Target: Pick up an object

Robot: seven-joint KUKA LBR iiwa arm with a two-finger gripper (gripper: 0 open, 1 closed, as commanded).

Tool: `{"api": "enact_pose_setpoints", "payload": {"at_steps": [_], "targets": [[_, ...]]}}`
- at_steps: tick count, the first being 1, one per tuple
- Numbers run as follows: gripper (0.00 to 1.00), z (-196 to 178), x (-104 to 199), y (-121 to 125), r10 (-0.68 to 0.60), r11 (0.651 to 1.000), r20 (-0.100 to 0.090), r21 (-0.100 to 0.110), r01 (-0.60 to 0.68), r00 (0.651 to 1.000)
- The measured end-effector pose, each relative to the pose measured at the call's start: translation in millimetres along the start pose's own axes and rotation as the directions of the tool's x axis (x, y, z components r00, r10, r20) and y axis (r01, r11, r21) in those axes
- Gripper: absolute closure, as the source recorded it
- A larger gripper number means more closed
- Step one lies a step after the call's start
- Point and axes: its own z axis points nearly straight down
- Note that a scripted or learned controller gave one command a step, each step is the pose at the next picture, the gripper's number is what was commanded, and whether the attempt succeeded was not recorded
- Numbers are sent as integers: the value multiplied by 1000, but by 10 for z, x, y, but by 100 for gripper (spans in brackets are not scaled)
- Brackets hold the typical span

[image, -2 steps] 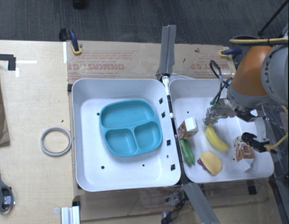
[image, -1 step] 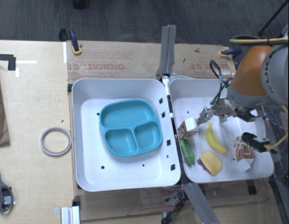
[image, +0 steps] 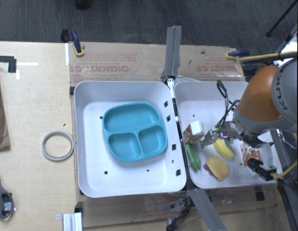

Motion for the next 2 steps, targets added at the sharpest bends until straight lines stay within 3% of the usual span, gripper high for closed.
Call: {"api": "enact_pose_setpoints", "payload": {"at_steps": [1,2], "targets": [[100,-78,-20,-2,6,1000,-1,1,-6,1000],[100,-1452,328,30,-56,998,3,-2,56,998]]}}
